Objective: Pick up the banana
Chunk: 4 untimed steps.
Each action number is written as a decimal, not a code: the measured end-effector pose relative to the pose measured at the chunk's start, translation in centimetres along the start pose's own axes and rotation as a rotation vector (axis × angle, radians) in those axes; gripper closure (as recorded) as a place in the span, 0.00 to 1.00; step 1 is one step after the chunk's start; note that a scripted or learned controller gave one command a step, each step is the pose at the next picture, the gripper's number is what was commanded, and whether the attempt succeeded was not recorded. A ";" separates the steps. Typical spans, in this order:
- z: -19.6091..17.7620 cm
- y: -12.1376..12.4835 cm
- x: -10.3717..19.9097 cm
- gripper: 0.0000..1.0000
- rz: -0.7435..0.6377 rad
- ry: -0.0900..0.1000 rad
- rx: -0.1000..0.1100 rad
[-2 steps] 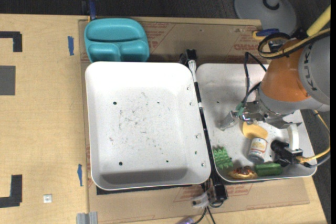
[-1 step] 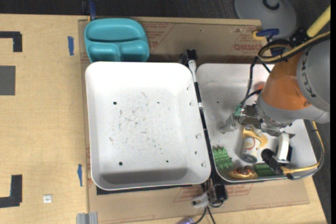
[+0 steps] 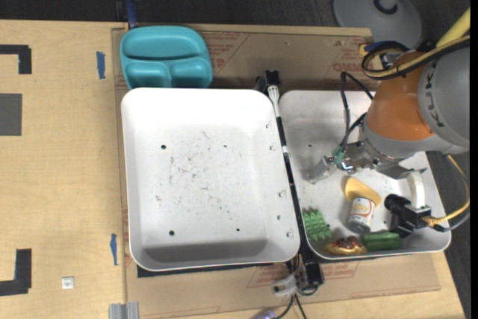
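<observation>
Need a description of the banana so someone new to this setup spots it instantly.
Look at the right-hand white bin, under the grey and orange arm. Toy items cluster in its near half; the banana lies at the top of that cluster, just below the gripper. It is the only plain yellow curved piece, above a small can.

Banana point(image 3: 360, 188): yellow, short curved piece, lying flat in right-hand white bin point(image 3: 314, 123), toward its near right part. Upper end partly hidden under arm's wrist (full length cannot be told). Lower edge touching top of small can point(image 3: 360, 213) just below it. Not between any fingers; resting on bin floor.
</observation>
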<state>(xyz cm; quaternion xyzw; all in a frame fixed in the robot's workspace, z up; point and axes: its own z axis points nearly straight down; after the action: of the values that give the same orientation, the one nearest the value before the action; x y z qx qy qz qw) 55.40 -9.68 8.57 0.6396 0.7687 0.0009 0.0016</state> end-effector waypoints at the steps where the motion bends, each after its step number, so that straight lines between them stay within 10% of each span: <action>1: 0.0 -5.4 0.9 0.00 0.179 0.001 0.001; 2: -10.0 4.5 7.8 0.00 0.077 0.002 0.002; 4: -3.7 -1.7 20.9 0.00 -0.144 -0.005 -0.014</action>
<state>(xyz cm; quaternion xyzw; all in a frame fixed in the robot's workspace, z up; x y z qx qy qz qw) 49.92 10.54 12.26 0.5826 0.8127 0.0043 0.0081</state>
